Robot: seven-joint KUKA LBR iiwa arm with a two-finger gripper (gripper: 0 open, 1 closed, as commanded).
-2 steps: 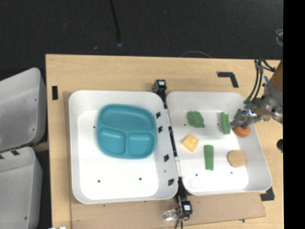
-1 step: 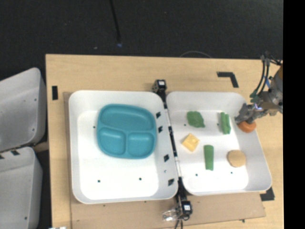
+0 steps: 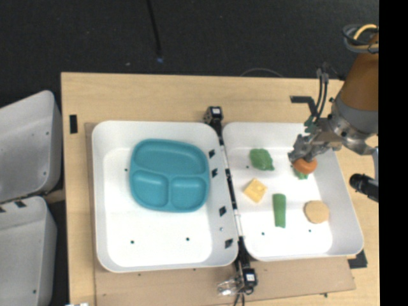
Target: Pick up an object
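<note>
The right bin [image 3: 338, 234] holds several small toy foods. An orange piece with a green end [image 3: 306, 167] lies near the bin's far right side. My gripper [image 3: 305, 155] is directly over that orange piece, at or touching its top, and hides part of it. Further left in the same bin are a green lump [image 3: 261, 159] and a yellow block [image 3: 255, 190]. A green stick [image 3: 279, 210] and a tan round piece [image 3: 316, 211] lie nearer the front.
A teal divided plate [image 3: 170, 174] lies in the left bin [image 3: 115, 234]. A black clamp [image 3: 213, 115] sits at the far end of the ridge between the bins. The arm's orange band [image 3: 360, 81] rises at the right. Grey panels [image 3: 25, 145] stand at the left.
</note>
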